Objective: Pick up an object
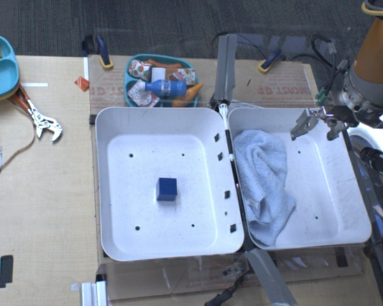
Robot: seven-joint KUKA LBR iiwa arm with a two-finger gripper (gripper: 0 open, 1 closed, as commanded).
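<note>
A small blue cube point(167, 189) lies near the middle of the left white bin point(115, 234). A crumpled light blue-grey towel point(263, 177) fills the left half of the right white bin point(345, 225). My gripper point(317, 123) hangs over the far right part of the right bin, to the right of the towel and apart from it. Its two fingers are spread apart, and nothing sits between them.
A blue bowl point(161, 81) of assorted small items stands behind the left bin. A wrench point(41, 121) and a light blue tray point(0, 65) lie on the bench at far left. Clamps and cables run along the back edge.
</note>
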